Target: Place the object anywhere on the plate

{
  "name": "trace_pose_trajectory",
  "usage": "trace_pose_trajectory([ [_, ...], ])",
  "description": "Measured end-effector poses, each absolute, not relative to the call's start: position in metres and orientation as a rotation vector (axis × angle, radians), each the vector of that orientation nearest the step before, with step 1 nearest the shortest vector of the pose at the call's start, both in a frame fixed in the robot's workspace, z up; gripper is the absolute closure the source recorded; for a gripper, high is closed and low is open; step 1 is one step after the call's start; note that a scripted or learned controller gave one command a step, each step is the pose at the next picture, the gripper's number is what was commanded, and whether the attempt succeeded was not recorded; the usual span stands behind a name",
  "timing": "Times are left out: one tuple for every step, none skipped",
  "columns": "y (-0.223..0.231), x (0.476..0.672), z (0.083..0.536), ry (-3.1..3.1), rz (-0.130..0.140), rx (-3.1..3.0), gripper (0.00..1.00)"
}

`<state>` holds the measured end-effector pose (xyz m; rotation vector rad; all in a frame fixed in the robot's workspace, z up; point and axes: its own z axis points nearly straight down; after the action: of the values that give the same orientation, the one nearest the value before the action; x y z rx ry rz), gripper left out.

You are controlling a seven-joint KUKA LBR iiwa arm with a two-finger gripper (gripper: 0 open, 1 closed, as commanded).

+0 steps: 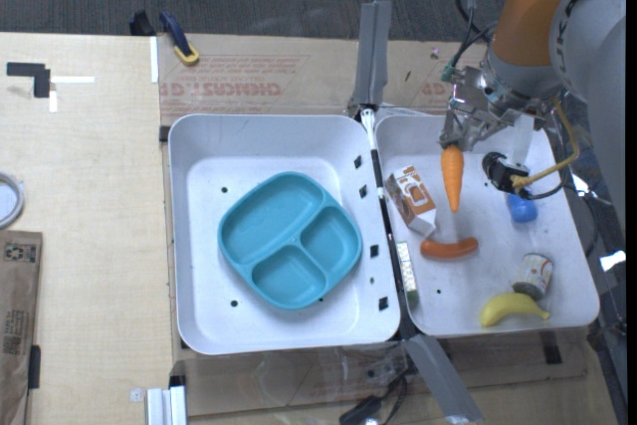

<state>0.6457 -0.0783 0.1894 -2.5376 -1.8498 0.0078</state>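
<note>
Gripping carrot (pixel 453 178) | end effector (pixel 455 142) | beside carton (pixel 411 198), sausage (pixel 449 249)

You are looking at red printing on the brown cardboard sheet (pixel 261 75) behind the white bins — it is running upside down and mirrored, too blurred to read. A recycling symbol is showing on the brown paper bag (pixel 18 299) — its wording is illegible.
</note>
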Motion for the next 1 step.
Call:
trace_pose_trajectory([
  [0.0139, 0.5897, 0.1899, -1.972, 0.006, -2.443, 1.00],
])
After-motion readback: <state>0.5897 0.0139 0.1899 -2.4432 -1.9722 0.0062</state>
